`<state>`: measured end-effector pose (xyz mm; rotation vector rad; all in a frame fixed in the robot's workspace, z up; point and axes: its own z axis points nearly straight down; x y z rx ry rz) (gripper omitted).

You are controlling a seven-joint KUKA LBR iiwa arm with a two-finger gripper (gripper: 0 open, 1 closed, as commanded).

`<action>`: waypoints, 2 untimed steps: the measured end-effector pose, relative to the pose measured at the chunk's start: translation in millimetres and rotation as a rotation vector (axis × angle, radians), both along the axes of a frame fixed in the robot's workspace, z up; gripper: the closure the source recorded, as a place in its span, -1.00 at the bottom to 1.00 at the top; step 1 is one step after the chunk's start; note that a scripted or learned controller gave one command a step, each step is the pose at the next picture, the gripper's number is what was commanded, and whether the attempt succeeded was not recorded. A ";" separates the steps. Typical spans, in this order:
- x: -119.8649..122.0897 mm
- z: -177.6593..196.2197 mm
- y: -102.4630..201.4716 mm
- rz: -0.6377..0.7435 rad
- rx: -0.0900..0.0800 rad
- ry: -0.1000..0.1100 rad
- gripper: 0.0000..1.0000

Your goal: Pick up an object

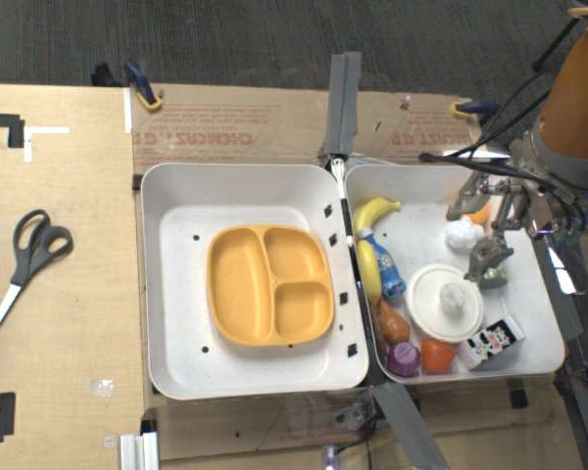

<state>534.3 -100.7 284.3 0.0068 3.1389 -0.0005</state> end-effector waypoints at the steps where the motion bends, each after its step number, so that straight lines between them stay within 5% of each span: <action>1: 27.5 -115.0 -108.4 -0.061 0.000 0.001 -1.00; 2: 65.4 -165.3 -119.8 -0.020 -0.007 -0.028 -1.00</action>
